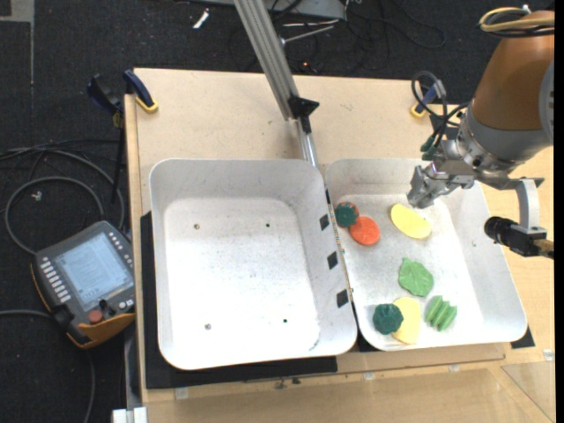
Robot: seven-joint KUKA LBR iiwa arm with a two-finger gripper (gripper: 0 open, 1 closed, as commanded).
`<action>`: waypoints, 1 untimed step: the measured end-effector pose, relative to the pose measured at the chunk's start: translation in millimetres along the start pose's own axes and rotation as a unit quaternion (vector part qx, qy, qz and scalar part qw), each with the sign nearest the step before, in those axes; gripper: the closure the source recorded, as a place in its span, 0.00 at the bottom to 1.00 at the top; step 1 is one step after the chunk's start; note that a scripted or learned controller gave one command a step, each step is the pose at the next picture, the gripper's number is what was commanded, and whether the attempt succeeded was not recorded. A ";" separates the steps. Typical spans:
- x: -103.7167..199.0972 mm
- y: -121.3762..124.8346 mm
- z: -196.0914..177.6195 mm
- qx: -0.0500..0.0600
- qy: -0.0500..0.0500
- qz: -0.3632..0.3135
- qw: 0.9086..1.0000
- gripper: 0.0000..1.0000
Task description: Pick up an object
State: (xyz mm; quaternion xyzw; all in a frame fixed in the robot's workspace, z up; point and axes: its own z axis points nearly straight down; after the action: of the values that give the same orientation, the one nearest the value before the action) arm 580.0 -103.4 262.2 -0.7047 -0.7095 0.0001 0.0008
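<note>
Approach step: hand [424, 189] hovers in the right bin [493, 280], finger state can't tell, nothing visibly held; yellow disc [411, 222] lies just below it, so next move looks like a short drop onto it, then close.

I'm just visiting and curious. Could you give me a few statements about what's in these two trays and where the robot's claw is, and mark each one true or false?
1. All the toys lie in the right bin. True.
2. The gripper hangs over the left bin. False: it is over the right bin, next to the pale yellow piece.
3. An orange ball sits beside a small dark green toy. True.
4. The ridged green piece lies at the far edge of the bin. False: it lies near the front edge.
5. A handheld control unit lies left of the bench. True.
</note>
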 end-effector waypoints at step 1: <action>53.0 5.6 15.0 0.000 0.000 -0.001 1.000 1.00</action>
State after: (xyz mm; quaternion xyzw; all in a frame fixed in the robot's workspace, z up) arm 585.2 -50.4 247.2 -0.7043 -0.7099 0.0000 0.0013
